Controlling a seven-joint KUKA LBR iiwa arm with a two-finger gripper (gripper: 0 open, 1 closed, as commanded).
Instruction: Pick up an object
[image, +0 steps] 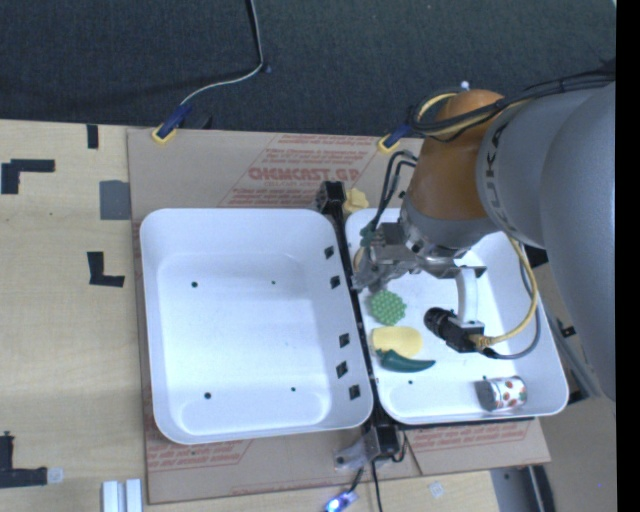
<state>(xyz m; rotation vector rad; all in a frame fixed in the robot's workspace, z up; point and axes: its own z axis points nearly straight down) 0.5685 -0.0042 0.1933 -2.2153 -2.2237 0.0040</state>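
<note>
Looming closest, my grey arm (540, 150) hangs its end effector (385, 262) over the right white bin (450, 405), grip state I cannot tell, just above the green knobbly ball (388, 306) beside the yellow piece (396, 340).

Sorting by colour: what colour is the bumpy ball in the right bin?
Green, in the camera view: bumpy ball.

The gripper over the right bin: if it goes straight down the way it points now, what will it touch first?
Most likely the green ball, which lies just below the gripper in the right bin. Depth is hard to judge from this slanted view, so it might land on the bin floor beside the ball.
</note>
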